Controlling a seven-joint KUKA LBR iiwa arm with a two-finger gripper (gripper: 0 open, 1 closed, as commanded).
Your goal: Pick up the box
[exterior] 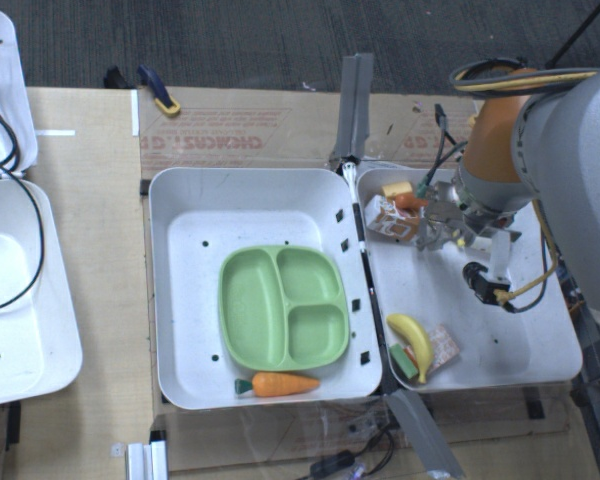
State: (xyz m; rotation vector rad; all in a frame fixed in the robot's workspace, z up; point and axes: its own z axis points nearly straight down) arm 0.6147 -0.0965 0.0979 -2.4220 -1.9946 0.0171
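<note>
In the left bin (170, 298), a green tray (283, 306) sits centre with a carrot (280, 384) at its 6 o'clock. The box (392, 218) lies at 10 o'clock in the right bin (520, 353). The claw (442, 230) hovers just at its 3 o'clock; whether it's open, I cannot tell. Seemingly the approach step; next, descend and grip.

Claw (432, 230) low in right bin (520, 353) beside box (391, 218), green plate (283, 306) left

Bright, even overhead light, soft faint shadows, mild glare on white bins (170, 268), slightly soft focus.
</note>
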